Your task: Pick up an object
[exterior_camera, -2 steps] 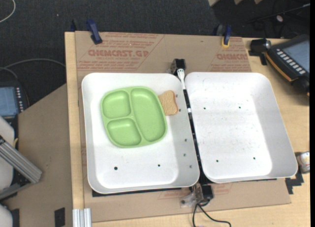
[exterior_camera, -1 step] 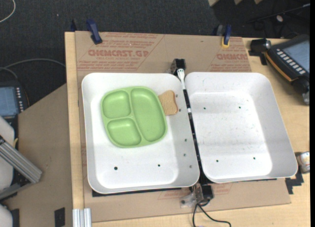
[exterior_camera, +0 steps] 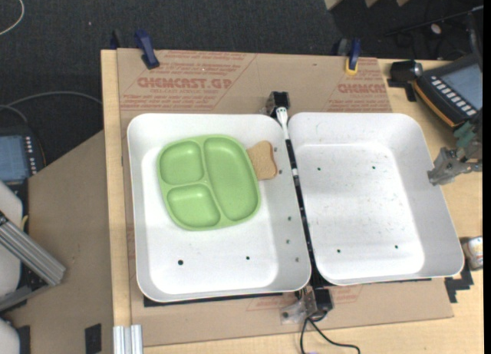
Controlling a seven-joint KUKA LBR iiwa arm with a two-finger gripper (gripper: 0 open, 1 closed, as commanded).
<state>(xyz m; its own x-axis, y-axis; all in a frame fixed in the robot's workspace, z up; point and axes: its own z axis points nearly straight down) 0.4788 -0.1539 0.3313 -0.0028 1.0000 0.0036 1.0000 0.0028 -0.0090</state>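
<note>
**Gripper at the right rim, plate and tan piece in the left bin**

You have 2 shallow white bins side by side on a tan board printed with red "CHEMCAST GP" lettering. The left bin carries the things you could pick. A light green divided plate with 3 compartments lies flat in the bin's far half, nearer the left wall than the right. A small tan piece, shaped like a slice of bread, lies flat against the plate's right edge, touching it, between the plate and the bin's right wall, toward the far right corner. You cannot tell what it is made of.

The right bin shows a white floor dotted with fine dark specks and a few small dark holes.

The gripper shows as a grey metal shape at the right bin's right rim, about halfway along that wall, well apart from the plate and the tan piece. It is cut off by the view's edge and too small to read, so you cannot tell whether it stands wide or narrow. Nothing is seen in its grasp.

A black clip sits at the far end of the seam where the 2 bins meet. A blue clamp grips the board's far edge near its left corner, and a yellow and blue clamp grips the same edge toward the right. A handheld control pendant with a screen lies past the board's far right corner.
</note>
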